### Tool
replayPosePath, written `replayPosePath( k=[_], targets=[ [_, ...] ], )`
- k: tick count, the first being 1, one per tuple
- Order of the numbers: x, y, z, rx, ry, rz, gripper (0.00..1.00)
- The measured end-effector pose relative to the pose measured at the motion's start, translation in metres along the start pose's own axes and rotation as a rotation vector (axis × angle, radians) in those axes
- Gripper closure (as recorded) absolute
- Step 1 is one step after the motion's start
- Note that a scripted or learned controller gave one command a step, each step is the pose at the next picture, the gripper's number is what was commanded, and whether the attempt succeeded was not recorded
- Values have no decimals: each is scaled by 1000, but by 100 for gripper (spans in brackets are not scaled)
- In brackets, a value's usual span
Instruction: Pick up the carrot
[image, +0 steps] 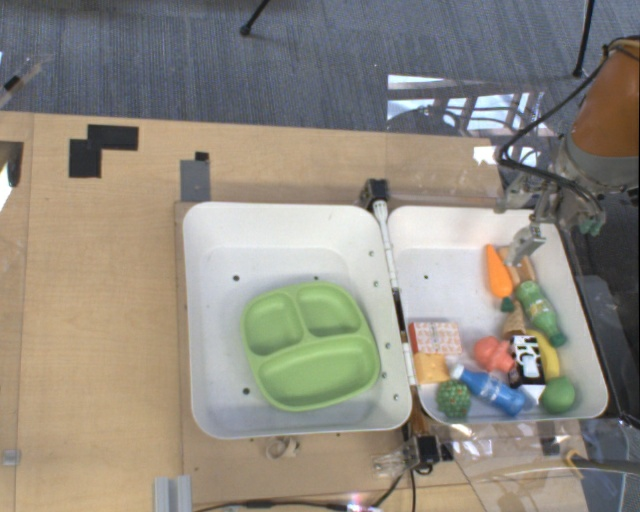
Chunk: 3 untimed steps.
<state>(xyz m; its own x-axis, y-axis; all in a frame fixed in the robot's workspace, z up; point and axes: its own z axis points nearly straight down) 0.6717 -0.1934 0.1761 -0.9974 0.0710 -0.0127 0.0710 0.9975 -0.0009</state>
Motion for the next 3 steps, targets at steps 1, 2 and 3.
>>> replayPosePath(
  k=[1, 2, 3],
  targets=[
    [1, -6, 43, 1, -2, 113, 0],
    [22, 12, 87, 0, 1, 100, 0],
    [18, 13, 73, 2, -12, 96, 100]
  ],
)
